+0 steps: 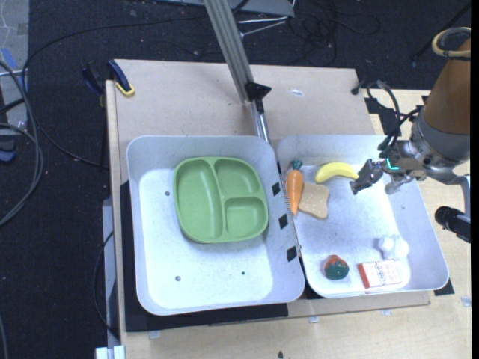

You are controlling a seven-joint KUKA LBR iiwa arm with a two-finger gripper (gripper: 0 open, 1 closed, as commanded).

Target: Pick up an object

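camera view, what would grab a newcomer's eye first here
The green divided plate stands out most, lying in the left bin. Next come the bright toys in the right bin: a carrot leaning on a slice of bread, with a banana just behind them. From the right, the arm's claw hovers beside the banana, holding nothing that can be seen.

You see two white bins: the left bin carries a pale green divided tray, the right bin a yellow banana, an orange carrot with a green top, a tan bread slice, a red-and-green ball, and a red-and-white carton. The bench is light tan.
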